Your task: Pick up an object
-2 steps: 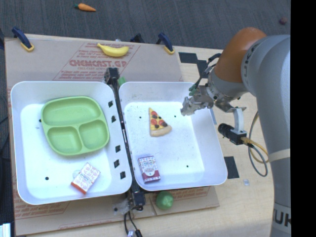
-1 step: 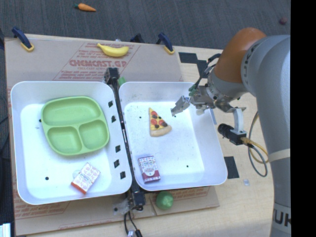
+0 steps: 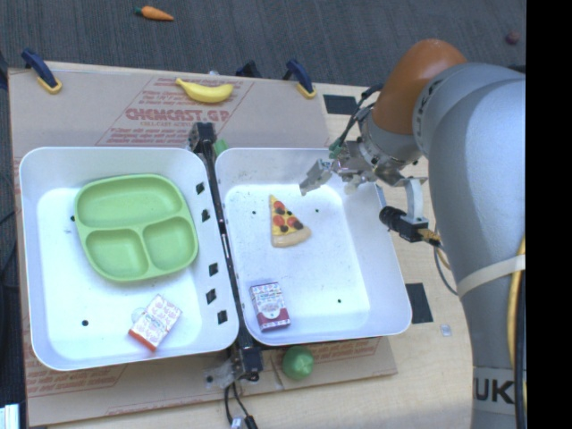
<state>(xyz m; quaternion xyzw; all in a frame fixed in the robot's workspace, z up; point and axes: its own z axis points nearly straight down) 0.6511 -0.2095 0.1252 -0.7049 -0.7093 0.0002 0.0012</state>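
The pizza slice [image 3: 288,222] lies flat in the right bin [image 3: 380,280], in its far half and toward the divider side, its crust end toward the near edge and its tip toward the far rim. Near the bin's near edge, well apart from the slice, lies a small red-and-white box [image 3: 269,306]. The gripper [image 3: 315,179] hangs above the far right corner of the right bin, just beside the far rim and near the pizza slice but apart from it; whether it is parted or closed cannot be told from here, and nothing shows in its grip. The grey arm [image 3: 474,177] with its orange band [image 3: 413,83] covers the right side of the table beyond that bin. In the left bin [image 3: 36,239] a green divided plate [image 3: 134,226] fills the far and middle part, and a red-and-white packet [image 3: 155,321] lies near the bin's near edge. On the cardboard at the table's far edge rests a yellow banana [image 3: 206,89], and a green ball [image 3: 298,362] sits at the near edge just outside the right bin. A small carrot [image 3: 155,12] lies on the floor beyond the table.
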